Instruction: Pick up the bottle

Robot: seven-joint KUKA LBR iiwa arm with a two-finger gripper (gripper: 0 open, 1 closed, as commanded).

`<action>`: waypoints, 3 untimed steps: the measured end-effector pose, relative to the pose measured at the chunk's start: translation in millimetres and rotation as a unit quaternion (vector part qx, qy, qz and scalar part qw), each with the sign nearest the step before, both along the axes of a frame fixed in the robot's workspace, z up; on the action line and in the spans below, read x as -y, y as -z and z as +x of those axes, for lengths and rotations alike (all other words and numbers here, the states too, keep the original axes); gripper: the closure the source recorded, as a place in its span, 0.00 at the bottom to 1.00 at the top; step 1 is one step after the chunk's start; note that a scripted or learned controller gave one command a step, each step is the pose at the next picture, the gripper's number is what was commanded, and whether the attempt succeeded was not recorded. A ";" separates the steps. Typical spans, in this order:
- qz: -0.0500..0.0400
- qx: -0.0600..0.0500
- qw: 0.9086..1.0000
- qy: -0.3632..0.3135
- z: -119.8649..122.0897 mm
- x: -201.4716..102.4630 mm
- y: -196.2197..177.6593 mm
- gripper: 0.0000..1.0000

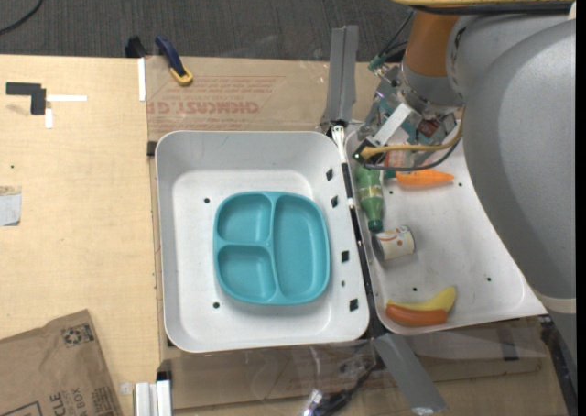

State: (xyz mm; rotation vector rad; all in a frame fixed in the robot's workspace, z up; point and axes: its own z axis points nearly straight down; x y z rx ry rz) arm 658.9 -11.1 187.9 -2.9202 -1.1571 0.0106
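Green plastic marks the bottle (370, 196), which I see lying on its side along the left wall of the right bin (476, 281), its length running roughly up and down the view, cap end towards the lower end. The tool (389, 135) sits at the upper left corner of that same bin, just above the bottle's upper end; I cannot tell whether it touches the bottle, since cables and brackets crowd that spot. I cannot tell its state either.

The arm (513, 84) comes in from the right and covers much of the right bin's far side, its orange band (439, 16) near the top of the view.

Other items in the right bin: an orange carrot-shaped piece (424, 180) just right of the bottle's upper part, a small white cup (396, 243) on its side just beside the bottle's lower end, and a yellow and orange-red banana-shaped piece (421, 310) near the bottom edge.

The left bin (183, 249) holds a teal divided plate (272, 247) with three compartments, lying flat near its centre. Both bins rest on the worktop (73, 213).
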 end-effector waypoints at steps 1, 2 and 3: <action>0.000 -0.001 1.000 -0.014 -91.8 46.9 -7.7 0.00; 0.000 -0.001 1.000 0.015 -64.7 -20.5 1.1 0.00; -0.001 0.000 0.999 0.052 -38.3 -84.3 0.7 0.00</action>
